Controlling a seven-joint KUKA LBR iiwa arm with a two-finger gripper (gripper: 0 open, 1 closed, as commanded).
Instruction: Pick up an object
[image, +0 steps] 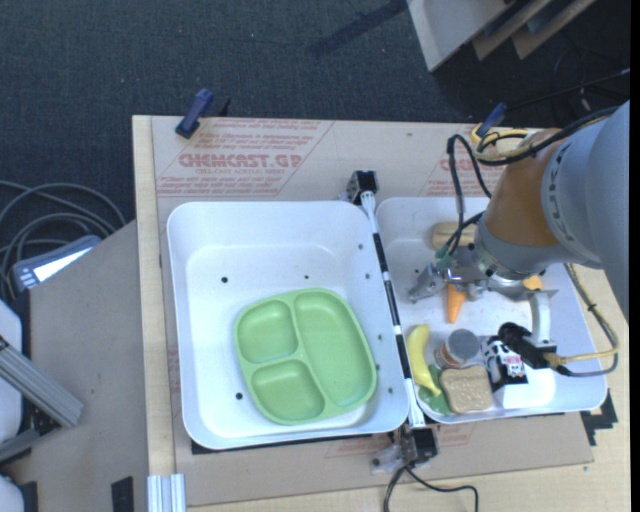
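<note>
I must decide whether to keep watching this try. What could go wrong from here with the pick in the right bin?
1. The items lie crowded: the banana, the bread slice and a small round can touch or nearly touch, so a grasp may catch two or push one away.
2. The gripper sits low by the orange carrot, near the bin wall; it may nudge the carrot aside.

The scene is seen through 1 fixed camera, set above the bench (300, 150) and tilted down at a slant. Both white bins are taken in whole: the left bin (200, 250) sits near the middle of the frame, the right bin (410, 225) toward the right edge. The bench's far edge is met near the top, with dark floor (200, 50) beyond it. The arm (560, 190) is seen entering from the right.
</note>
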